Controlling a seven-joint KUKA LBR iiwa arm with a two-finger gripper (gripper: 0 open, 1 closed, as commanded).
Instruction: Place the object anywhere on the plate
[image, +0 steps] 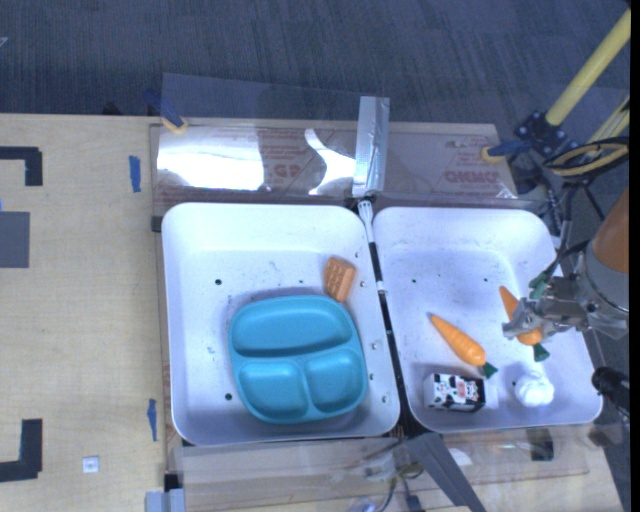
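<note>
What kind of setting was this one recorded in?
Probably a robotics lab bench: two white bins on a wooden bench, toy food such as a carrot, and a blue plate.

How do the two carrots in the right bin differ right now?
The free carrot lies whole in mid-bin, clear of the arm; the second carrot sits at the gripper, partly hidden. The free one points up-left, the second more upright. Both are orange with green ends.

At the right edge shows a rounded orange band of the arm (612, 248), below it grey metal links and a small silvery tool (545, 312) of thin plates with dark cables nearby.
</note>
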